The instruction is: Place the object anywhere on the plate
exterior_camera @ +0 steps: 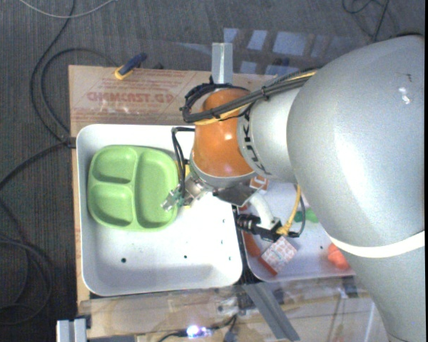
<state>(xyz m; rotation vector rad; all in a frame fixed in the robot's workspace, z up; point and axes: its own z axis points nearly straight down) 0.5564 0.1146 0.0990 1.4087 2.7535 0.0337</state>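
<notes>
- Arm was seen reaching in across the right bin and over the left bin.
- Green plate was set at that bin's upper left, three compartments.
- Gripper was placed at the plate's right edge; grip state could not be determined.
- Object could not be identified; small and blurred at the tip.
- Release is best made further over a compartment, low.

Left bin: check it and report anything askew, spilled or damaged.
Nothing stands out. The green plate lies flat in the left bin, near its far left corner, intact, with its compartments bare. The gripper sits over the plate's right edge. No spill shows on the bin floor.
</notes>
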